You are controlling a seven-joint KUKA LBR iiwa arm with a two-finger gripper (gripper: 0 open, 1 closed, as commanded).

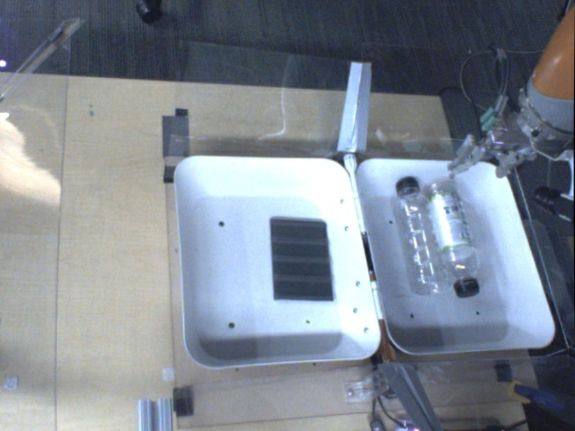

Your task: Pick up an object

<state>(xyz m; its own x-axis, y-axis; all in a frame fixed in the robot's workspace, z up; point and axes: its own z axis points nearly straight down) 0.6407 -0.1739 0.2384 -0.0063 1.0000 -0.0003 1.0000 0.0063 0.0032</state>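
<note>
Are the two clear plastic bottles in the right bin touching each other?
Touching. The camera view shows the two bottles lying side by side in the right bin, their long sides pressed together with no white floor between them.

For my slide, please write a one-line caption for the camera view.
Tool above the right bin's far edge; two clear bottles lie inside; a dark ribbed tray lies in the left bin.

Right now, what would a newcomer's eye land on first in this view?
Two clear plastic bottles with dark caps lie side by side in the right white bin. A dark ribbed rectangular slab sits mid-floor in the left white bin. The metal two-finger gripper hangs over the right bin's far edge.
</note>
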